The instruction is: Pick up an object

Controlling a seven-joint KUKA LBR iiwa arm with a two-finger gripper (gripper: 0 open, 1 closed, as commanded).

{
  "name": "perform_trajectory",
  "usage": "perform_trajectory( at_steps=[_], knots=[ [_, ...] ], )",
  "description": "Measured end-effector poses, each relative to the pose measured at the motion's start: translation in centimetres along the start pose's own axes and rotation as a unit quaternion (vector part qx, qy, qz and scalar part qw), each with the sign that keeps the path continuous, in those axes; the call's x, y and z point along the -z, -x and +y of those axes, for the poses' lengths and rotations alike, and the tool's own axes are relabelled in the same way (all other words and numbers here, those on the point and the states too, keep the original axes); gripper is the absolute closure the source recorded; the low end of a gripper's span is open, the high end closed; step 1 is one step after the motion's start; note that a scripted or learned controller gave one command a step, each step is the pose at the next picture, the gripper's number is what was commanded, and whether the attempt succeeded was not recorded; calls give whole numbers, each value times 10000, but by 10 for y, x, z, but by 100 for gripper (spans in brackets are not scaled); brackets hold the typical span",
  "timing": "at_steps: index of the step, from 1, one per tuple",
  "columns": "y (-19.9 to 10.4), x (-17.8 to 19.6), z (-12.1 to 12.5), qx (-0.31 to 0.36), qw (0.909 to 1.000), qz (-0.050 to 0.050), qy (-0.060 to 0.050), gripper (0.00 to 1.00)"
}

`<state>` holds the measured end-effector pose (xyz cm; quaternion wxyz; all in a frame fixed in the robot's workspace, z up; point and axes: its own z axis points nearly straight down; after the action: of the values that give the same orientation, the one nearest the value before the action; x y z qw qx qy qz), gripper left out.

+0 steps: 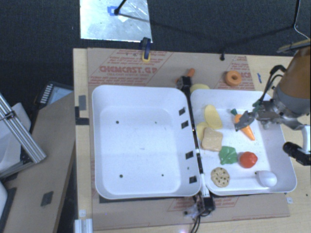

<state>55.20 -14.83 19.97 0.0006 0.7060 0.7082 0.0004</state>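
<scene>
My gripper [241, 121] hangs over the far right part of the right bin [290, 178], reaching in from that bin's right edge. Its dark fingers sit right at the carrot [247, 128], over the carrot's top end near the green tip; I cannot tell how far open they are, nor whether the carrot is actually between them or only under them.

The carrot lies slantwise in the bin's far right quarter. Toward the bin's middle lie a yellow chip [212, 116] and, just nearer, a slice of bread [212, 140]. Nearer still come a green leaf [228, 155] and a tomato [248, 159], side by side. Along the near edge sit a cookie [220, 176] at the left and a white egg [266, 178] toward the near right corner.

A doughnut [233, 78] rests on the bench beyond the bin's far edge. The left bin [99, 130] stands beside the right one, touching along the middle.
</scene>
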Motion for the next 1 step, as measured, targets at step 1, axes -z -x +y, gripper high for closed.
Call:
perform_trajectory(
  at_steps=[1],
  knots=[
    [-40,-106,-63,-3,10000,28,-64,0]
  ],
)
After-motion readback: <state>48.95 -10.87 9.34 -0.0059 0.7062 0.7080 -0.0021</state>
